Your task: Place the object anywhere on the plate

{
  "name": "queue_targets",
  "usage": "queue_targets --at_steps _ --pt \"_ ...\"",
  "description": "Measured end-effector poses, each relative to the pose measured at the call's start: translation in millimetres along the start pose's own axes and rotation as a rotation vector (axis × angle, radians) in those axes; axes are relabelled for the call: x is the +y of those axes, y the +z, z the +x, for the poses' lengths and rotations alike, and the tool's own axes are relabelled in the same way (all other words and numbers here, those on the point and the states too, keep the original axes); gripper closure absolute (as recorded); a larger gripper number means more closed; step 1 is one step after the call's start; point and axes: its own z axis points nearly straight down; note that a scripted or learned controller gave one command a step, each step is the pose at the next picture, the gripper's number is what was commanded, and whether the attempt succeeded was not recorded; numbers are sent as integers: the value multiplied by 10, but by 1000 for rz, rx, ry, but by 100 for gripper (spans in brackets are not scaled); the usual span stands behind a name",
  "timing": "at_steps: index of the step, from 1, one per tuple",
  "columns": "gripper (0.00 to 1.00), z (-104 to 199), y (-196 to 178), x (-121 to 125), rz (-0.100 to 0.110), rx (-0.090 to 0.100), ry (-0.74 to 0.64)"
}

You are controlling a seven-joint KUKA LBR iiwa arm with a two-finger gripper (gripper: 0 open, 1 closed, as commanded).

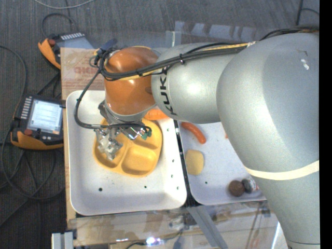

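Note:
A yellow divided plate [136, 158] lies in the left white bin [88, 191]. My gripper [110, 145] hangs over the plate's left compartment, its metal fingers close above the plate. I cannot make out anything between the fingers. The arm's orange band [127, 82] and grey body cover the plate's far side. In the right bin [218, 183] lie an orange sausage-shaped object [194, 133], a pale yellow round piece [195, 162] and a dark brown ball [237, 188] with a small grey item beside it.
A teach pendant [39, 121] lies on the floor left of the bins. A cardboard piece [78, 69] sits behind the left bin. Black cables run across the grey carpet. The arm's large grey link [270, 113] overhangs most of the right bin.

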Motion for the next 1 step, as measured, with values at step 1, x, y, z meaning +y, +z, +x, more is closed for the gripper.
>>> queue_targets --at_steps 1 --pt "100 53 36 -464 4 -29 -240"
